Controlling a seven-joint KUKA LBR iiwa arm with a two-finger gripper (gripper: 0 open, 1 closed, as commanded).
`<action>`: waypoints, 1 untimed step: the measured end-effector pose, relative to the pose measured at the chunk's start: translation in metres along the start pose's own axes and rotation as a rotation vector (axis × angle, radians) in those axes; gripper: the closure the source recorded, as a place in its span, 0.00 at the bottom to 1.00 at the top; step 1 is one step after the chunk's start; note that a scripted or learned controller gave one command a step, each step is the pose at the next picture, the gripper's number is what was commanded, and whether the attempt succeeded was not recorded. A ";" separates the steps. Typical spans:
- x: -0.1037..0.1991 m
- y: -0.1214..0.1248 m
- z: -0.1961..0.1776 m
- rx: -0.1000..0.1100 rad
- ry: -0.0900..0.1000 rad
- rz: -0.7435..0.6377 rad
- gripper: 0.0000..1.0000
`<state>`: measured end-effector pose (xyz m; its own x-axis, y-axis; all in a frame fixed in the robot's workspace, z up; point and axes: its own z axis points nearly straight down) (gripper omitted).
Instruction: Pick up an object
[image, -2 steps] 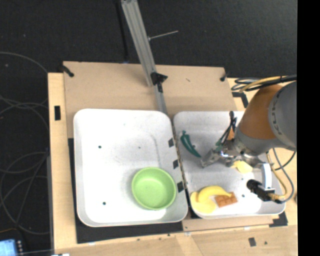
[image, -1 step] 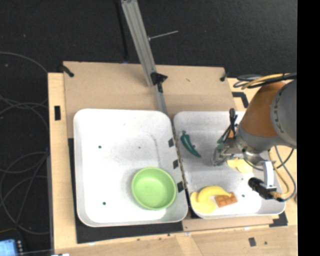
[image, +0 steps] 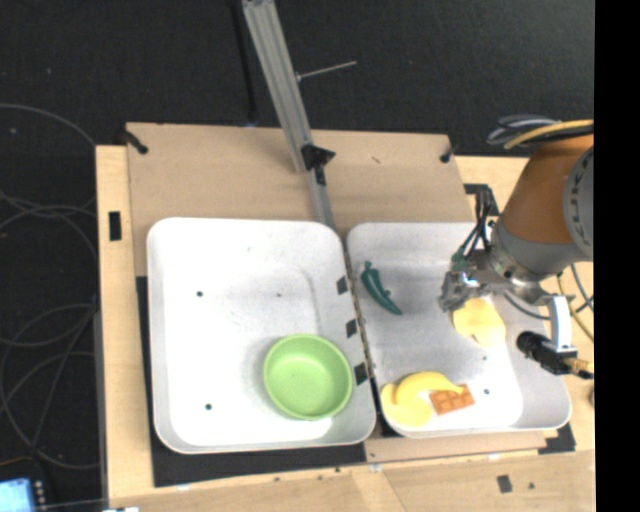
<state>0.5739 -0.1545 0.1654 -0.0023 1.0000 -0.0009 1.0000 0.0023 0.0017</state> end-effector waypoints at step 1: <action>-0.010 0.000 -0.056 0.000 -0.001 0.000 1.00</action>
<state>0.5740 -0.1648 0.2209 -0.0026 1.0000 -0.0016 1.0000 0.0026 0.0019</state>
